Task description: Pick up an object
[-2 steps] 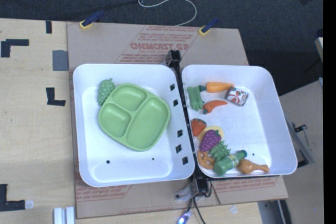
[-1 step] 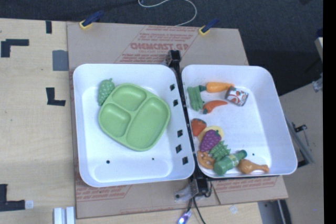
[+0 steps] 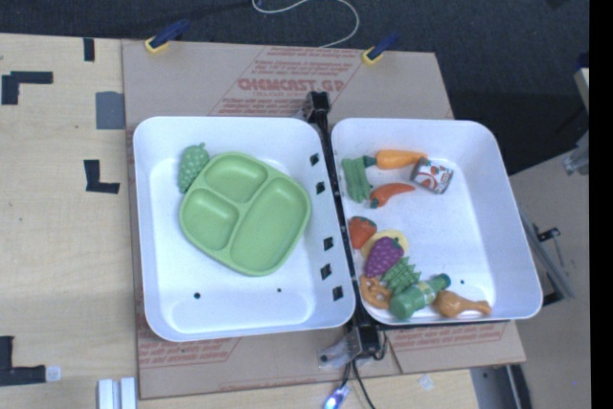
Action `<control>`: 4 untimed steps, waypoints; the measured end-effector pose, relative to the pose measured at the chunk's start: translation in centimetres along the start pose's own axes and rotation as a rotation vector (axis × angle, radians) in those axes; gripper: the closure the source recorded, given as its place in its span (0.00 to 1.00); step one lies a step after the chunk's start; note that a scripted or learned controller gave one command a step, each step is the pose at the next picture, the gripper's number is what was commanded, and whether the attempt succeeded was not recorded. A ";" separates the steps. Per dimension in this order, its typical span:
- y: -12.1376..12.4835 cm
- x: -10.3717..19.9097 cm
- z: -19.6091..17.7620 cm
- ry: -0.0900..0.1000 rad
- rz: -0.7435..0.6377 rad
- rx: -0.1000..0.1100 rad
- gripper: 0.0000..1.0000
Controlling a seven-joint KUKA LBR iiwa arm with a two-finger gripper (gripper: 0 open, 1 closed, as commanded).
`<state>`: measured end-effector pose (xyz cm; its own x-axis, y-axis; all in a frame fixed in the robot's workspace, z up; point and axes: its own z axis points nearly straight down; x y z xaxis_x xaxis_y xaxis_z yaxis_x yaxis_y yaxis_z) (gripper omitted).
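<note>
Currently, you will find the graspable objects lying loose in two white bins on the worktop [image 3: 57, 206], while the gripper's state and its position relative to them cannot be determined from the camera view. Count in the left bin [image 3: 158, 302] one green divided plate [image 3: 245, 214] with one green grape cluster [image 3: 192, 165] touching its upper-left edge. Count in the right bin [image 3: 488, 225] two orange carrots [image 3: 397, 159], one small can [image 3: 432, 175] just beside the upper carrot, one purple grape cluster [image 3: 381, 256], and a crowded group of further toy foods near the front edge.
</note>
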<state>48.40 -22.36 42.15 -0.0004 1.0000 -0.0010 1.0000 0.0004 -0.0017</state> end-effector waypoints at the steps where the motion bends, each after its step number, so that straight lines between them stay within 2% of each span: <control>1: 0.0 0.0 -0.3 -0.001 -0.001 -0.002 1.00; 2: 0.0 0.0 1.4 0.000 0.000 0.000 1.00; 3: 0.3 4.0 -12.2 -0.005 -0.004 -0.018 1.00; 4: -0.1 -0.2 -7.8 0.001 0.003 0.002 1.00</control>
<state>48.36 -22.53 49.95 0.0023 1.0000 -0.0005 1.0000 -0.0023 -0.0037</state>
